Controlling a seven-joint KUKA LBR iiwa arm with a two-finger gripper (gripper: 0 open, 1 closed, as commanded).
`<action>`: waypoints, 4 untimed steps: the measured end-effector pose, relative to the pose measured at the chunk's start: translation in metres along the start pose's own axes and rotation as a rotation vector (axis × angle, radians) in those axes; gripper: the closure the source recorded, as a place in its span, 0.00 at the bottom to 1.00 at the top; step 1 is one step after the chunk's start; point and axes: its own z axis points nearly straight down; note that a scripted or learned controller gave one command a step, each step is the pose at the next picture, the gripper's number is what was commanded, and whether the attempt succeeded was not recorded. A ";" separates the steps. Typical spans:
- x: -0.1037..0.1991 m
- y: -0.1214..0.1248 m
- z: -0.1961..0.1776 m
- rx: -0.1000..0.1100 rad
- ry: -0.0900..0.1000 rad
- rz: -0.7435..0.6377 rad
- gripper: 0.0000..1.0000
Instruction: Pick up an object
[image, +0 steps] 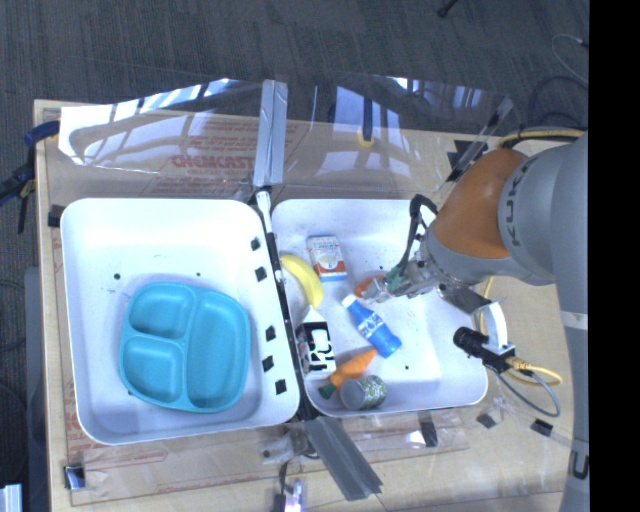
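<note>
Clear sheet (215, 160) behind the bins, up and to the left of the gripper (385, 287): faint red print, reads roughly "CHEMCAST", mirrored or seen through the plastic.
Arm housing (545, 215), right of the gripper: pale raised letters on the grey shell, partly cut off, seemingly "KU".
Small carton (327, 256), left of the gripper: printed front, words too small to read.
Blue bottle (372, 325), just below the gripper: white label, not legible.
Black-and-white box (316, 348), lower left of the gripper: bold markings, unreadable.
</note>
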 end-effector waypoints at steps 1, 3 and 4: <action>0.000 0.000 0.000 0.000 0.000 0.000 0.00; 0.039 -0.032 0.015 0.029 0.021 -0.016 1.00; 0.039 -0.032 0.015 0.029 0.020 -0.016 0.00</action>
